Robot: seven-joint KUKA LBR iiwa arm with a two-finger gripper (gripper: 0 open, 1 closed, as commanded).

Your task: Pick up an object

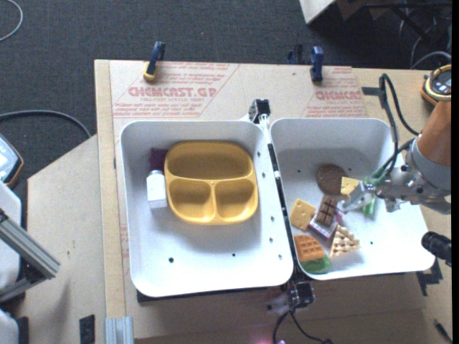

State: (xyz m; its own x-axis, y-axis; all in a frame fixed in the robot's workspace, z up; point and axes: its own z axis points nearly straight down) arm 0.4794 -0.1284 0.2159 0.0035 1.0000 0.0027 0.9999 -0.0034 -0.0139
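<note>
Left bin (136, 213), right bin (373, 138): smooth white plastic, faint sheen. Divided tray (211, 182): mustard-yellow plastic, satin. Small bottle (156, 189) at the tray's 9 o'clock: white plastic. Bench board (107, 120): pale, matt, printed with red lettering. Floor (72, 20): dark, rough, carpet-like. Toy food: waffle (308, 247), cheese slice (302, 213), brown cookie (330, 179), matt moulded plastic. Gripper (356, 201): dull grey metal.

A robotics lab, seen from above: two white bins (136, 192) sat on a plywood bench (107, 120) stamped "CHEMCAST GP," held w/ blue clamps (316, 61). Dark carpet (72, 20) lay beyond, w/ loose cables (43, 117) trailing across it. Aluminium framing (25, 249) stood at left & a grey robot arm (430, 163) w/ hoses reached in from the right.
</note>
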